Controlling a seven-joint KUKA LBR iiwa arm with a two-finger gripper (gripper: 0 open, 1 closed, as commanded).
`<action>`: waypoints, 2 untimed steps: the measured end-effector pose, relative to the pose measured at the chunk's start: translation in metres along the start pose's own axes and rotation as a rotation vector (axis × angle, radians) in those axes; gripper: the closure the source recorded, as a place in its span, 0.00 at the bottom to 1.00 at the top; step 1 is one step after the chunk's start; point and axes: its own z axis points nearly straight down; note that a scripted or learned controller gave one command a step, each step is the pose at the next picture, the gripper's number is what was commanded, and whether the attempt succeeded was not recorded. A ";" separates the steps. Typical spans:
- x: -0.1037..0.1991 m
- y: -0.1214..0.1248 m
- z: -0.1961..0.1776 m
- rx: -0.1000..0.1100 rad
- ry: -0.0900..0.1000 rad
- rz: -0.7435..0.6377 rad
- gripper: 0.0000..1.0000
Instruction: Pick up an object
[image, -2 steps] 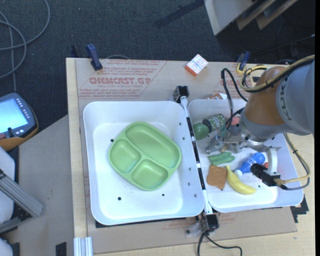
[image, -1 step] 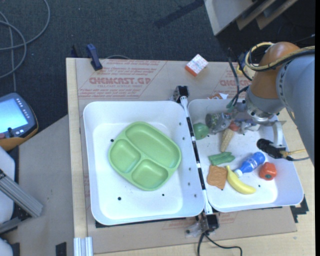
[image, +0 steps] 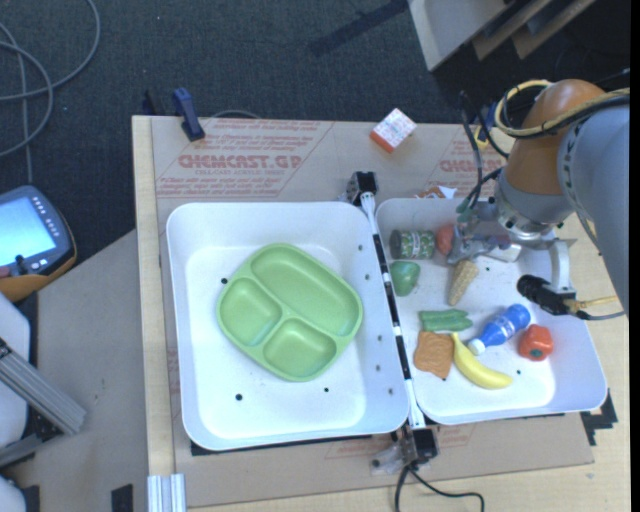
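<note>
Candidates in my right bin (image: 575, 385): a small dark jar (image: 412, 243) on its side near the far left corner, a reddish piece (image: 445, 240) touching its end. A green piece (image: 404, 275) sits just below. A tan cone (image: 461, 280) lies pointing toward the near side. Lower down: a green bean pod (image: 444, 320), an orange-brown slab (image: 433, 354), a curved yellow banana (image: 479, 366), a blue-and-white bottle (image: 499, 329) lying tilted, and a red-orange pepper (image: 536, 342).

One fixed camera above the bench (image: 250, 150)
It looked down at a slant, taking in both white bins (image: 200, 400) side by side, the arm (image: 590, 150) entering from the right.
</note>
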 end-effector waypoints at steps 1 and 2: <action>0.001 0.001 -0.001 -0.005 0.001 -0.001 0.00; 0.017 0.028 0.006 -0.026 -0.004 -0.001 0.00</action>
